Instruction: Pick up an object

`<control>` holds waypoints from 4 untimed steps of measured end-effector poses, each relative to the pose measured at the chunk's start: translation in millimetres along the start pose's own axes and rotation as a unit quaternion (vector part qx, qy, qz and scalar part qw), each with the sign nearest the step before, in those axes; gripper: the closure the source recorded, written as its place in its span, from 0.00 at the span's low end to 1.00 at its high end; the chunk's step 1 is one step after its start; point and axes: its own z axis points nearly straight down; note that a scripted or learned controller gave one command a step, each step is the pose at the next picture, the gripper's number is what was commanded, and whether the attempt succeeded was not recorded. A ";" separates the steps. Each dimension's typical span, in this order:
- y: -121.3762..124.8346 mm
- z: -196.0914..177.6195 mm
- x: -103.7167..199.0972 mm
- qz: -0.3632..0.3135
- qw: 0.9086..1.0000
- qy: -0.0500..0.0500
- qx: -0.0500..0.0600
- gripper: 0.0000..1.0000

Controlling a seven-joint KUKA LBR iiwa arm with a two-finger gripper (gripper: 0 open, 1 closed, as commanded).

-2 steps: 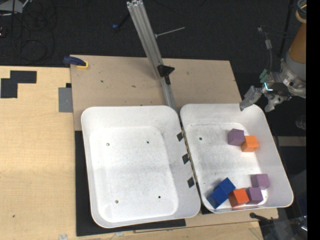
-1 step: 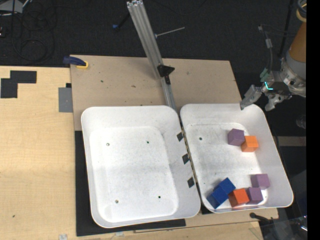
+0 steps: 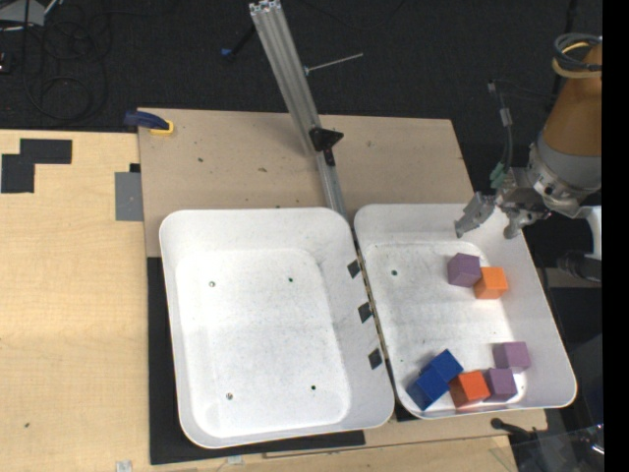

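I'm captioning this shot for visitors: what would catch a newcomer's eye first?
Probably the coloured blocks in the right bin: a purple block touching an orange block near the middle, and a blue block in the cluster at the near edge. The gripper hangs open above the bin's far edge.

Two white bins, left bin (image 3: 260,327) & right bin (image 3: 432,244), both w/ faint grey speckling. In the right one: purple cube (image 3: 464,269) touching an orange cube (image 3: 492,282); blue block (image 3: 435,379), 2nd orange block (image 3: 471,387), two more purple blocks (image 3: 511,356) (image 3: 501,383). Arm (image 3: 575,116) grey w/ orange band; gripper (image 3: 488,218) grey metal. Bench top (image 3: 236,165) tan board, pale wood table (image 3: 69,303) w/ black patches. Silver rail (image 3: 290,77).
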 end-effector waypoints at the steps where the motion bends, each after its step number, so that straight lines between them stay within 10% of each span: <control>1: -5.0 56.8 -8.7 0.001 1.000 0.000 0.000 0.00; 2: -6.2 121.7 -8.6 0.001 1.000 0.000 0.000 0.00; 3: -5.0 107.7 -9.9 0.003 1.000 0.000 -0.003 1.00; 4: -7.6 44.8 -9.4 0.003 1.000 -0.001 -0.006 1.00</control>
